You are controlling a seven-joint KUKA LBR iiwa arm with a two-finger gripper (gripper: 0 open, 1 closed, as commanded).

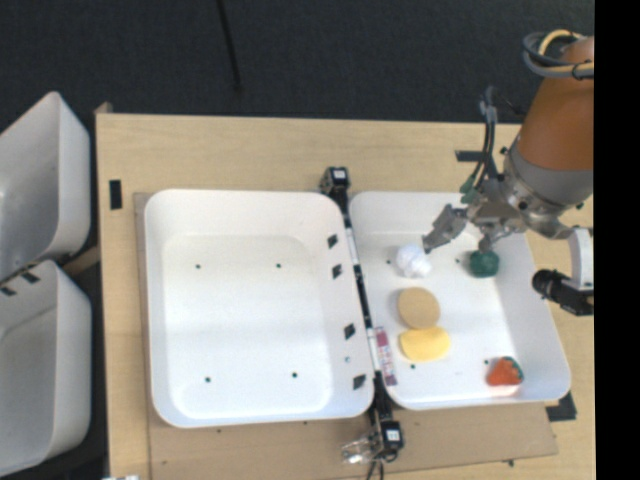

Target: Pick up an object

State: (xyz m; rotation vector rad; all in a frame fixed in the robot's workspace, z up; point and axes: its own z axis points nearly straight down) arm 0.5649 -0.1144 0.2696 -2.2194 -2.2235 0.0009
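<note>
Where fingers (462, 236) hover, small white lump (411, 261).

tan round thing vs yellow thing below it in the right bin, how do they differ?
Colour: the tan object is a dull brown, the yellow object a bright yellow. Shape: the tan one looks nearly round, the yellow one wider and flatter in outline. Place: the tan one lies nearer the tool, the yellow one nearer the bin's front rim. Both rest loose in the right bin, close together.
</note>
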